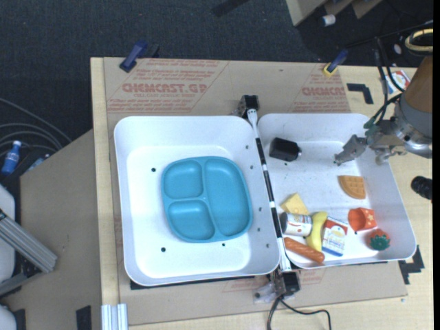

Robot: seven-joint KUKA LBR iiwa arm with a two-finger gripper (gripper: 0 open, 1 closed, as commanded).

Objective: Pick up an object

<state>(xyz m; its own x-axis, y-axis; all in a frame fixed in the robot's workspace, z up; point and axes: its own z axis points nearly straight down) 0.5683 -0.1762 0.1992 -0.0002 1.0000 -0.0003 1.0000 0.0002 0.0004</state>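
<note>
Down on the bench, looking at the left bin (124, 137) and the right bin (397, 188), touching side by side. Noting a blue divided plate (206, 198) lying in the left one. Seeing the grey arm (421, 112) reaching over the right bin, its gripper (361, 157) hanging spread apart, gripping nothing. Finding, all in the right bin: a black block (283, 148) left of the gripper, then banana (317, 229), sausage (302, 251), waffle piece (352, 185), red pepper (362, 218) and strawberry (378, 239) nearer the front.

- Bright, even overhead light; the white bins (137, 184) read nearly overexposed.
- Soft short shadows beside the blue tray (205, 198).
- Floor beyond the bins darker, slightly grainy.
</note>
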